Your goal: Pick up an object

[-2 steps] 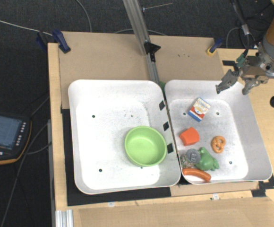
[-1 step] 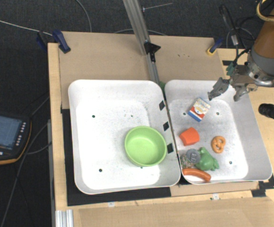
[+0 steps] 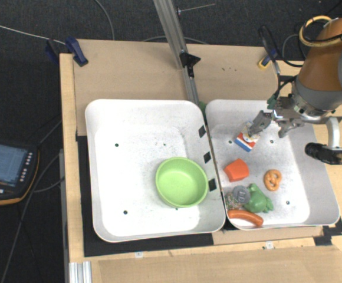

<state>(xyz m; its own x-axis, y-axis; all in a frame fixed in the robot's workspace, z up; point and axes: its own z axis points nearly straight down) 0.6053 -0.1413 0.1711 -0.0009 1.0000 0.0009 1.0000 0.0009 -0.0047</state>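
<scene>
Red, white and blue block [image 3: 245, 141] lies in right bin [image 3: 318, 211], near its top, at tip of one pincer finger. Pincer [image 3: 272, 122] hangs just up and right of block. Fingers spread wide open, one toward block, one out to right. Nothing between them. Left finger looks close to block or touching it; cannot tell which. Block's long side slants down to right. Orange block [image 3: 237, 170], pretzel [image 3: 272, 179], green toy [image 3: 258, 199] sit lower, apart from pincer. Green bowl [image 3: 181, 182] in left bin [image 3: 100, 158].
</scene>
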